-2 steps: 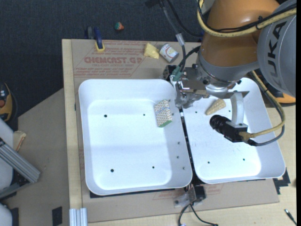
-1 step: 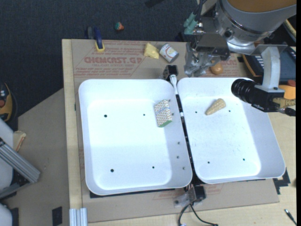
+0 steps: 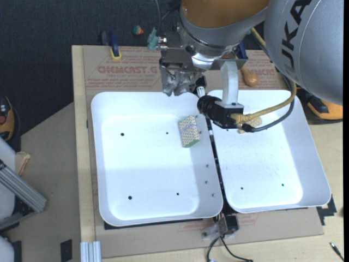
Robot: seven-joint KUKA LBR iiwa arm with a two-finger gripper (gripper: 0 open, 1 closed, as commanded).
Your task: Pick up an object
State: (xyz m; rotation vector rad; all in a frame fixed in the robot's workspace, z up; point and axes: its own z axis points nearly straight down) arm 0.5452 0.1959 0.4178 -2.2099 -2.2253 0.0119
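A small packet (image 3: 189,131) with a white and green pattern lies in the left bin (image 3: 136,201), near its right wall and toward the back. My gripper (image 3: 176,86) hangs over the back rim of the left bin, above and a little left of the packet and apart from it. Nothing shows in the gripper. The orange-banded wrist fills the top middle of the camera view.
The right bin (image 3: 272,173) sits beside the left one. A black fitting with a yellow cable (image 3: 226,114) hangs from the arm over the seam between the bins. A brown object (image 3: 250,78) lies behind the right bin. A blue clamp (image 3: 114,45) grips the board's back edge.
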